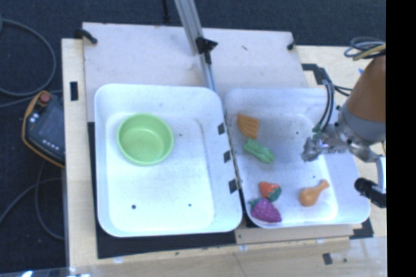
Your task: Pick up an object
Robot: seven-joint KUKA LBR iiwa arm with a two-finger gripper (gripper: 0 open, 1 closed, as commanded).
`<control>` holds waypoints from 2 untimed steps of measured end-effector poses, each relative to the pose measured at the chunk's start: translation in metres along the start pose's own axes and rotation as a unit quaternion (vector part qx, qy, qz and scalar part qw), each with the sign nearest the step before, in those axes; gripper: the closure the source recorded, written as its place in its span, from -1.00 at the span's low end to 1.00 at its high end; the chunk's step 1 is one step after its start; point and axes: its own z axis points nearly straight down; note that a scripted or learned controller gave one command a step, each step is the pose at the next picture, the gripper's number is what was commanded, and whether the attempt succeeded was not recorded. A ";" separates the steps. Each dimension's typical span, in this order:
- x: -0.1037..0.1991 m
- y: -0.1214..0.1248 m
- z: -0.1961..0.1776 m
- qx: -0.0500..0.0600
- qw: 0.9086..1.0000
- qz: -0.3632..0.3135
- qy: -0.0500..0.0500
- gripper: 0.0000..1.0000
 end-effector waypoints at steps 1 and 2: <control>0.000 -0.001 -0.064 -0.002 1.000 -0.003 -0.001 1.00; -0.002 0.001 -0.102 0.000 1.000 -0.003 0.000 1.00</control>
